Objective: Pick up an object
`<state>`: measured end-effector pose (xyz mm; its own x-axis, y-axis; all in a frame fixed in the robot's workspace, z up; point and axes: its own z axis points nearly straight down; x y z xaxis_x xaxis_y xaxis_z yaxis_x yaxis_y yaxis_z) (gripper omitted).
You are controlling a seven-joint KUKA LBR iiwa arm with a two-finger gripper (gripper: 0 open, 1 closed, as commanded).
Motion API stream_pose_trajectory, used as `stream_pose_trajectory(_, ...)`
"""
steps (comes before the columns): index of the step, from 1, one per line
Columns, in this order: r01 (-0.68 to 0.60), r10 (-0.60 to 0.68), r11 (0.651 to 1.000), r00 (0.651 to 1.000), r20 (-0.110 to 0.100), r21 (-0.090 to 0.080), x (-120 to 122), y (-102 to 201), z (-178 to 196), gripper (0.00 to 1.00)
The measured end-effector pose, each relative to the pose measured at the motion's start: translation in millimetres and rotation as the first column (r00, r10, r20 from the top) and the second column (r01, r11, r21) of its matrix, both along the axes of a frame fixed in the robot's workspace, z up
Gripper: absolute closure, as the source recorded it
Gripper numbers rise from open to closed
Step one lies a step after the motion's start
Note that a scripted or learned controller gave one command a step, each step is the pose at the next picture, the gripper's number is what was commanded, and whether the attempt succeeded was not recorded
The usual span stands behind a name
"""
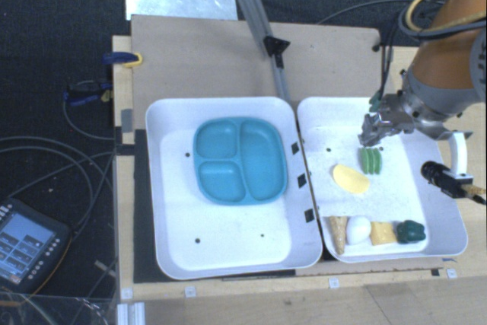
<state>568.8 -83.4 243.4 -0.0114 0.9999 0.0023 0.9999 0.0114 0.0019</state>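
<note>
The grey arm with its orange band reaches in over the right-hand shallow white bin, and its metal pincer hangs low in that bin's upper half. Whether the pincer is open or closed cannot be told from this slanted view; nothing can be made out gripped in it.

Directly below the pincer tip, very close to it and perhaps touching, lies a small green ribbed object, like a bundle of beans. Just below and slightly left of that sits a pale yellow rounded piece, lemon-like in shape. Farther below the pincer, along the bin's near wall, four things lie in a row: a tan cone-shaped piece, a white egg-shaped object beside it, a yellow blocky piece, and a dark green lumpy item at the right end.

Well to the left of the pincer, across the divide between the two bins, the left white bin holds a blue plastic tray with three compartments. Both bins rest on the tan counter.
</note>
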Motion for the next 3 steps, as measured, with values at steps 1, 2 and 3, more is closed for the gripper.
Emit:
stream_pose_trajectory(1, -0.001, 0.001, 1.0, 1.0, 0.0, 0.001, -3, 56, 6, 1.0)
stream_pose_trajectory(2, 0.0, 0.0, 1.0, 1.0, -0.002, 0.0, -4, 112, -9, 1.0)
stream_pose_trajectory(3, 0.0, 0.0, 1.0, 1.0, 0.0, 0.0, -1, 158, -5, 1.0)
